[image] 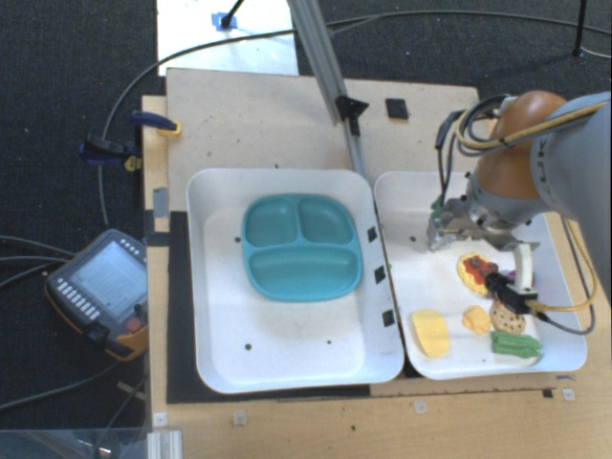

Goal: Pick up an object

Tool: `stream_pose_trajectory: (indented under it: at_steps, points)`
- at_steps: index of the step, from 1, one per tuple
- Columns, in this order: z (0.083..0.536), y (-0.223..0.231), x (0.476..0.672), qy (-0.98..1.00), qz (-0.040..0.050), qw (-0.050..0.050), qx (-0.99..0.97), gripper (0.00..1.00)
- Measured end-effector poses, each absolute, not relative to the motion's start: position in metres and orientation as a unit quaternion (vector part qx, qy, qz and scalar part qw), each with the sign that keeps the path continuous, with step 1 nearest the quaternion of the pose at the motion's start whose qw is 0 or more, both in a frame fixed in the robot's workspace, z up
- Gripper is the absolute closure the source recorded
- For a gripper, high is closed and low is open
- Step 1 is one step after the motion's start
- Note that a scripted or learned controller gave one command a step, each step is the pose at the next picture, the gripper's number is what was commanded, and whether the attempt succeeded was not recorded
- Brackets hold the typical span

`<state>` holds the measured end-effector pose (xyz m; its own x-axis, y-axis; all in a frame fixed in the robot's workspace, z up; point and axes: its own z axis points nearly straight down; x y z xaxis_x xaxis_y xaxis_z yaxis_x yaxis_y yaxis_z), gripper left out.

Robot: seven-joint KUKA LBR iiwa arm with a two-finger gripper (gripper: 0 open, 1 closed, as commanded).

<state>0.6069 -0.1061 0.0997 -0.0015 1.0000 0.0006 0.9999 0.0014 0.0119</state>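
My gripper (442, 233) hangs low over the upper left part of the right bin (409, 285), above bare white floor. Just right of it lies a red and yellow pizza slice (474, 272). Toward the front of that bin sit a yellow cheese block (430, 334), a small yellow piece (476, 319), a chocolate-chip cookie (507, 319) and a green vegetable (516, 346). A white and purple piece (524, 265) lies beside the pizza. Nothing shows in the gripper's grasp.
A teal divided plate (300, 247) lies in the left bin (220, 333). The ridge between the two bins runs just left of the gripper. A grey pole (325, 60) slants over the bench behind. Cables (564, 304) trail over the right bin's right side.
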Motion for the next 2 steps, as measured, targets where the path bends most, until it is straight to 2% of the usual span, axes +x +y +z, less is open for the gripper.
stream_pose_trajectory:
  at_steps: [2]
  points:
    - [0.209, -0.102, 0.606, 0.709, 0.0022, 0.003, 0.706, 1.00]
